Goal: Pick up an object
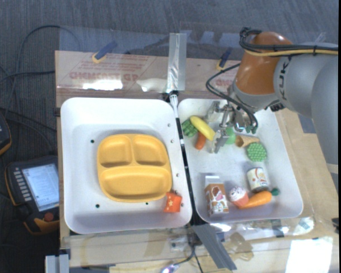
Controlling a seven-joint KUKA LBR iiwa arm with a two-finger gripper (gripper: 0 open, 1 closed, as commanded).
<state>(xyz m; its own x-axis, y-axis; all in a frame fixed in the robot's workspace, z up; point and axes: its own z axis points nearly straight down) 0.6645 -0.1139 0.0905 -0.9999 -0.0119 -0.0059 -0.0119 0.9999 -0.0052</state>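
Tool (224, 131) hangs low beside banana (203, 127); finger opening unclear.

Position: one fixed camera above the table (68, 67); it looks down at a slant
Facing: the far table edge lies toward the top of the frame, the near edge toward the bottom
Coverage: the left bin (74, 118) and the right bin (287, 169) both fit whole; dark floor (102, 4) shows beyond
Distance: middling
Arm entry: the arm (307, 84) comes in from the frame's right
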